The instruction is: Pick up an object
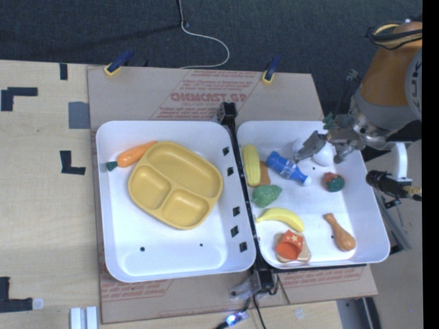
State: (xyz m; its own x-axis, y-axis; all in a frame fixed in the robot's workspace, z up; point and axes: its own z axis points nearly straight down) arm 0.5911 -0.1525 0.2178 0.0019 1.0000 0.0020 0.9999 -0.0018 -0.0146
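You see the grey two-finger gripper above the right shallow white bin, beside the blue plastic bottle; jaw state cannot be told.

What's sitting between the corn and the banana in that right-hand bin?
In the camera view, a green leafy vegetable lies between the corn above and the banana below.

2 shallow white bins sit side by side on the counter. The left bin holds a yellow plastic divided tray and an orange toy carrot. The right bin holds a yellow corn cob, a blue bottle, a green leafy toy, a yellow banana and a tan drumstick. The grey arm's jaws hang over the right bin, above a white object.
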